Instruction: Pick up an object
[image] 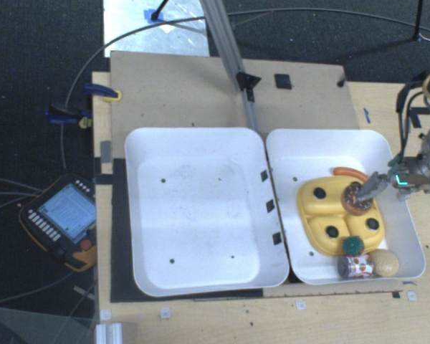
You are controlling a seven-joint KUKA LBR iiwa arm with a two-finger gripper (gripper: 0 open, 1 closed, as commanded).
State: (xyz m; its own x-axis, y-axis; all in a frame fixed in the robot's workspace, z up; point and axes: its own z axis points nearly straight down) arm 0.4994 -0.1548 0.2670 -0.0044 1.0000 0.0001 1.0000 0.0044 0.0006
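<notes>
In the right bin (322, 145) lies a yellow moulded tray (326, 210) with dark holes. A brown sprinkled doughnut (356, 199) rests on its upper right part. An orange sausage-shaped piece (350, 172) lies just behind the tray. At the bin's front sit a small teal ball (353, 245), a patterned can (355, 266) on its side and a beige egg-like object (386, 263). My gripper (368, 187) reaches in from the right and hangs right over the doughnut's upper right edge.
The left bin (193, 206) stands beside the right one on a brown board. A grey pole (226, 41) slants across the back. A teach pendant (61, 217) lies off the bench at the left.
</notes>
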